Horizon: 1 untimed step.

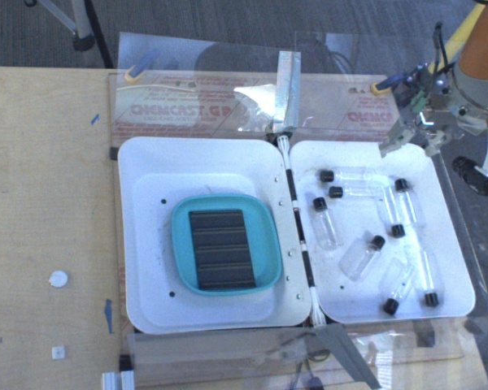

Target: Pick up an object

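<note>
Hovering over the right bin's (pixel 451 242) far right corner, the gripper (pixel 411 136) carries nothing visible; its grip state is unclear. Clear black-capped vials (pixel 359 254) lie scattered below-left, the nearest (pixel 350 175) lying crosswise.

Light wooden bench (pixel 41 177), seen from above at a slant, bare and tan toward nine o'clock. Near the centre, two shallow white bins side by side, edges touching: left bin (pixel 142 177) and right bin (pixel 451 275). Toward twelve o'clock, just behind both bins, clear plastic sheeting (pixel 187 108) with red lettering, lying flat. Toward eight o'clock, well apart from the bins, a small white round cap (pixel 58 279) and, nearer the edge, a tiny white square piece (pixel 58 352). Short blue marks (pixel 108 315) beside the left bin.
</note>
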Available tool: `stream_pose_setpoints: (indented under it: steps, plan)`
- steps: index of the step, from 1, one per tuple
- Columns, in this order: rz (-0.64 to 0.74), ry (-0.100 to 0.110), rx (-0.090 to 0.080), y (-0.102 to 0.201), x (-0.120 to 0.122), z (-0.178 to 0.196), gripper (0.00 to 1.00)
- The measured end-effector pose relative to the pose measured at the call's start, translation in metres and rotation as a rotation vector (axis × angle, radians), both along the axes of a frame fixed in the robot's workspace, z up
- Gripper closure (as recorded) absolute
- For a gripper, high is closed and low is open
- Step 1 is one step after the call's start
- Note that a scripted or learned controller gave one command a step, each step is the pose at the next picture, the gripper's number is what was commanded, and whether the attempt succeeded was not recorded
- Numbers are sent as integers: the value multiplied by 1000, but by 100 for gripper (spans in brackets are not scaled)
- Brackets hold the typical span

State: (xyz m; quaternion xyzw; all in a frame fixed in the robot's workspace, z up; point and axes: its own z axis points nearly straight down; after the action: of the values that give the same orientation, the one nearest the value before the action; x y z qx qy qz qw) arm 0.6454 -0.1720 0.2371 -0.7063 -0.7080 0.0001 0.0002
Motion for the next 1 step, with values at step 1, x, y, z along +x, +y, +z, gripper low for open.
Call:
stream_pose_setpoints:
  steps: [1]
  plan:
    - [95,0,0,-3,-16,-125,0]
